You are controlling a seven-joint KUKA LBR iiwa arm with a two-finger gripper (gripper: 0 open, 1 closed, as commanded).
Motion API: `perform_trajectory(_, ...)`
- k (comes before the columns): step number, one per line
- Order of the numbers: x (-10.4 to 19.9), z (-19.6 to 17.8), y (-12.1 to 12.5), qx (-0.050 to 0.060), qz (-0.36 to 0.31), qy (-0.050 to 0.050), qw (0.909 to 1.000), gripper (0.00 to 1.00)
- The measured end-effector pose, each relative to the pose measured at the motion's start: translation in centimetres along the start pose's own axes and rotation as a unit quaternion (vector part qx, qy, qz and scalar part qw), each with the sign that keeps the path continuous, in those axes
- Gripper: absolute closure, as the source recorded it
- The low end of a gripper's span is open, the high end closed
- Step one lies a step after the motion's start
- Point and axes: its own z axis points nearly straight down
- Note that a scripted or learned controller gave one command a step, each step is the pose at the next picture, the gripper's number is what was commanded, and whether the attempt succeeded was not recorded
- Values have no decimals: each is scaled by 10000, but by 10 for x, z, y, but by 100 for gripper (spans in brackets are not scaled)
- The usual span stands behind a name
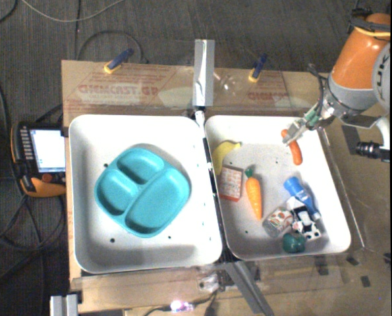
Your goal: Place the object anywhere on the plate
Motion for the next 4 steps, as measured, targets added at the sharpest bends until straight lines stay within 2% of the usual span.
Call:
perform_trajectory(1,90,22,48,-14,-910,23,9958,100)
perform_trajectory(2,162,-6,55,-13,-1231,25,9924,100)
perform_trajectory(3,269,-6,63,-8,-1503,28,9886,100)
perform_trajectory(4,268,-6,62,-8,-1499,29,9887,0)
